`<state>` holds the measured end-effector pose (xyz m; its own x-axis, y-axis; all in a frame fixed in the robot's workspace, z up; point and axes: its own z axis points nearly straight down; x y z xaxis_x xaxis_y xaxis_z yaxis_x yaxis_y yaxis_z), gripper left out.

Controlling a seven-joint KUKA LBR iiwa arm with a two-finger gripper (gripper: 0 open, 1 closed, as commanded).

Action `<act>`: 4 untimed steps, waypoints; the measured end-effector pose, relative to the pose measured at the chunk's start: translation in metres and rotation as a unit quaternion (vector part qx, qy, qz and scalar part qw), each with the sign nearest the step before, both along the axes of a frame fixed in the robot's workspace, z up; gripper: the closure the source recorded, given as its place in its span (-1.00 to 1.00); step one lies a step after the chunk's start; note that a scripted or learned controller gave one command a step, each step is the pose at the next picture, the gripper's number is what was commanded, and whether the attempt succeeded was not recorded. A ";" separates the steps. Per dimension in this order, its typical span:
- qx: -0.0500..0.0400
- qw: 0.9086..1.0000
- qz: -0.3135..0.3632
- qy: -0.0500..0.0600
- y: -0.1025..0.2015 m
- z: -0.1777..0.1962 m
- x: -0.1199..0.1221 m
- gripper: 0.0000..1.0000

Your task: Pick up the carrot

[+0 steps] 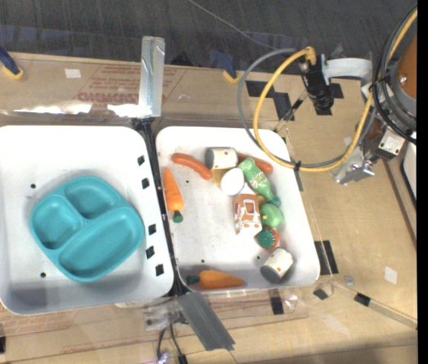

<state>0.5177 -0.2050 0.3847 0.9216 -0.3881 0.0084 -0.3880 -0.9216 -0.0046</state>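
Lying along the left wall of the right bin (298, 203), at 9 o'clock of that bin, a carrot (172, 191) is seen, with its thick end towards 12 o'clock and its green tip towards 6 o'clock. A second carrot (218, 280) is laid flat at 6 o'clock of the same bin, close to the near wall, with its green end towards 9 o'clock. Both carrots rest on the bin floor and are touched by nothing from the arm.

The pincer (354, 171) is found outside the bins, over the counter (365, 233), just past the right wall of the right bin. The first carrot is placed at about 9 o'clock from the pincer, and the second at about 8 o'clock; both are well apart from it, with the whole width of the bin between. Whether the pincer is released or clenched cannot be told, because it appears small and partly covered by cables. Nothing is seen to be held in it.

Between the carrots and the pincer, other things are gathered in the bin: a long red-orange piece (192, 165) at 11 o'clock, a green bottle (257, 177), a small box (247, 213) near the middle, and a tin (277, 264) at 5 o'clock. In the left bin (1, 203) a teal divided plate (86, 228) is laid.
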 end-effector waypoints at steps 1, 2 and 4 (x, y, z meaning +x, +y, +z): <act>0.003 0.996 0.093 0.004 -0.003 -0.096 -0.020 1.00; 0.003 0.995 0.095 -0.002 0.000 -0.083 -0.017 1.00; 0.005 0.995 0.103 -0.005 -0.001 -0.074 -0.022 1.00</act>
<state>0.4953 -0.2055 0.3112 0.9816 -0.1904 0.0148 -0.1901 -0.9816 -0.0160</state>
